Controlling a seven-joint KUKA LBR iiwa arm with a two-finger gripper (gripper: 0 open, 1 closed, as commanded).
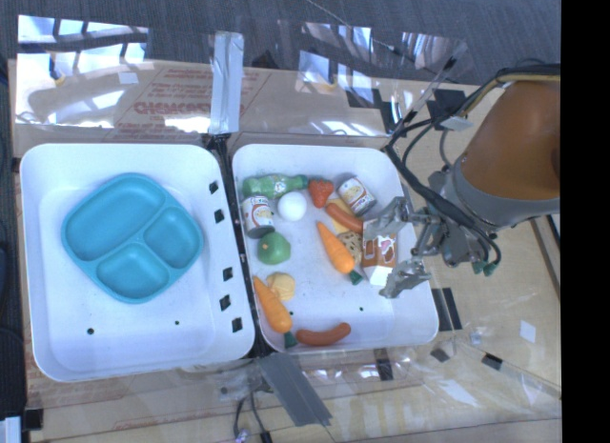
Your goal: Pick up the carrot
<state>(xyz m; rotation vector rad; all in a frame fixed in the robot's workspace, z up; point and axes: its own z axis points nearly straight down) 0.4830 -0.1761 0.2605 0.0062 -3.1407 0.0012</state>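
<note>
Item: carrot (335, 248), mid right-hand bin (419, 308), long axis slanting toward the lower right; gripper (396, 246) just to its right, jaws spread apart, nothing between them

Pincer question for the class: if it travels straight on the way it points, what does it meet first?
The pincer points leftward into the right bin. The small food carton beside its fingers probably comes first, with a carrot just beyond; depth is unclear from above.
</note>
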